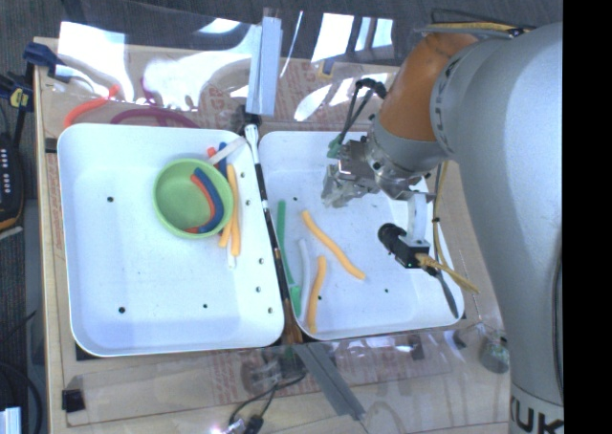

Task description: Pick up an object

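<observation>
Worktop (172, 377): brown surface carrying two white bins side by side, with loose cabling at its near edge.
Right bin (382, 319): nearer half dotted with small dark holes; the sticks lie in its left half.
Short orange stick (316, 283): nearest candidate for picking, lying almost lengthwise, just beside the near end of the green stick.
Green stick (287, 252): long and thin, running along the bin's left wall from near to far.
Long orange stick (333, 247): gently wavy, laid on a diagonal near the bin's middle, apart from the green stick.
Left bin (115, 279): near half bare except for small holes; contents sit toward the far right corner.
Bowl (177, 198): green, upright, holding curved blue and red pieces (208, 199) against its right side.
Orange pair (232, 220): two thin sticks just right of the bowl, close to the bin's right wall.
Jaws: above the far left part of the right bin, beyond the long orange stick; no object is seen between them, and whether they are open or closed cannot be told.
Arm (507, 136): grey with an orange band, entering from the right over the right bin.
Red loop (143, 118): cable lying on the worktop behind the left bin.
Bar (267, 64): pale metal strip standing behind the gap between the bins.
</observation>
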Robot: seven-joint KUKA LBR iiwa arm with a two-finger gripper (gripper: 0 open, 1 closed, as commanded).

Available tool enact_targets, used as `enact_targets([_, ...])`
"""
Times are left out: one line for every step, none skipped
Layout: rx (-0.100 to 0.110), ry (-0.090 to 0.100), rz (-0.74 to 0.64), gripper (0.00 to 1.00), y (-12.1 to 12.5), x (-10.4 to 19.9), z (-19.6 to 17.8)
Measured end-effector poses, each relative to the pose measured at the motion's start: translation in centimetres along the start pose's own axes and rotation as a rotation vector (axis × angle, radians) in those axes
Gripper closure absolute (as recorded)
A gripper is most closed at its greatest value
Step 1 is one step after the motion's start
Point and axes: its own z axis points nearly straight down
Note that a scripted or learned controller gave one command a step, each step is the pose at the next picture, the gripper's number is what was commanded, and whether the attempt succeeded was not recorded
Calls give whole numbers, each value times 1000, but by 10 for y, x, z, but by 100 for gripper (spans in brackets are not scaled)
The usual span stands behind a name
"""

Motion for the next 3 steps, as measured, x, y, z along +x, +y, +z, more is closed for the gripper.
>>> enact_targets([1,1,0,0,0,0,0])
enact_targets([-4,1,-58,0,-2,13,84])
enact_targets([-4,6,-64,100,-1,15,72])
